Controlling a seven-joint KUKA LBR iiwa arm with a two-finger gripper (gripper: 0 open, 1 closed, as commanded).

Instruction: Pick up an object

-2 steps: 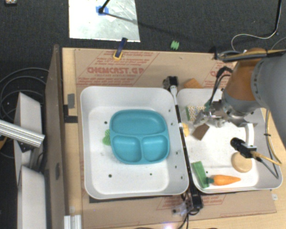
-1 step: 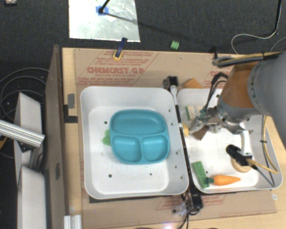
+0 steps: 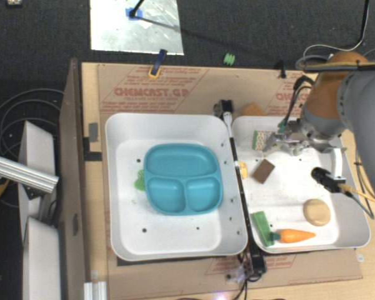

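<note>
My gripper (image 3: 284, 140) hangs over the back part of the right bin (image 3: 356, 230). Just to its left, by the bin's back left corner, lies a small green and white speckled item (image 3: 260, 139). A brown block (image 3: 263, 170) lies tilted a little below and left of the gripper, apart from it. Toward the front of the bin sit a beige round piece (image 3: 317, 212), an orange carrot (image 3: 297, 235) and a green piece (image 3: 260, 224) at the carrot's left end.
The left bin (image 3: 122, 230) holds a blue divided plate (image 3: 182, 178) with a green bit (image 3: 139, 180) showing at its left edge. A small yellow bit (image 3: 242, 169) sits at the divider between the bins. An orange-tan thing (image 3: 252, 110) lies behind the right bin.
</note>
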